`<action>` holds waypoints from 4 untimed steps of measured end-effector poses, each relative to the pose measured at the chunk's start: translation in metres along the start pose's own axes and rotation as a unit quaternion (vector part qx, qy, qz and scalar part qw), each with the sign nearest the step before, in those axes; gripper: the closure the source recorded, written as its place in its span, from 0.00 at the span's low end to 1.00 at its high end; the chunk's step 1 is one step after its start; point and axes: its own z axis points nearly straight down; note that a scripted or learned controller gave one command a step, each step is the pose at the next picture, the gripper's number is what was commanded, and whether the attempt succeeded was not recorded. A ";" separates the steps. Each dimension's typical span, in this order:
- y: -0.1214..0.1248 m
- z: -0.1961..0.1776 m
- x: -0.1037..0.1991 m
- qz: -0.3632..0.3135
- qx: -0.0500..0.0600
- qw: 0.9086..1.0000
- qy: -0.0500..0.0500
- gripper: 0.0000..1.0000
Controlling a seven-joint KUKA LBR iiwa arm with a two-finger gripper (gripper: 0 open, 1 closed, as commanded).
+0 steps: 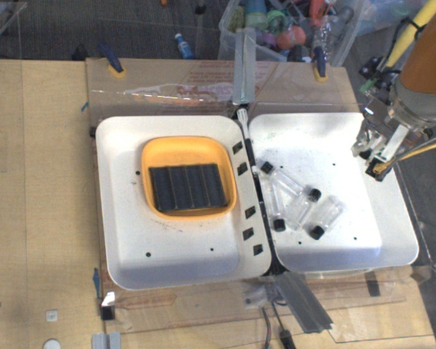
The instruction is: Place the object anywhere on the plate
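**Bottles in the right bin, plate in the left bin, end effector above the right rim**

On the desk point(36, 195) stand two shallow white bins side by side. The left bin point(123, 257) holds an orange plate point(187, 146) with rounded corners. On this plate lies a dark ribbed rectangular pad point(188, 187), which covers most of its lower part.

The right bin point(363, 246) holds the objects of the task: a small group of clear plastic bottles point(298, 206) with black caps. They lie on their sides near the middle of the bin, close to the divider point(256, 202) between the two bins, and some of them touch each other. One black cap point(316, 232) points toward the lower side of the bin, another point(266, 168) lies close to the divider. How many bottles there are exactly is hard to tell, because they are transparent.

The arm point(425, 57) comes in from the right. Its end effector point(376, 155) is over the right edge of the right bin, well apart from the bottles and from the plate. Nothing is seen between its fingers; whether they are open or closed I cannot tell.

Behind the bins stands a clear container point(298, 9) full of colourful items.
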 end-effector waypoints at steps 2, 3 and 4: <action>0.072 -0.052 -0.004 -0.129 -0.003 0.992 -0.001 1.00; 0.077 -0.084 -0.004 -0.207 -0.003 0.978 -0.002 1.00; 0.076 -0.179 -0.003 -0.307 -0.004 0.952 -0.002 1.00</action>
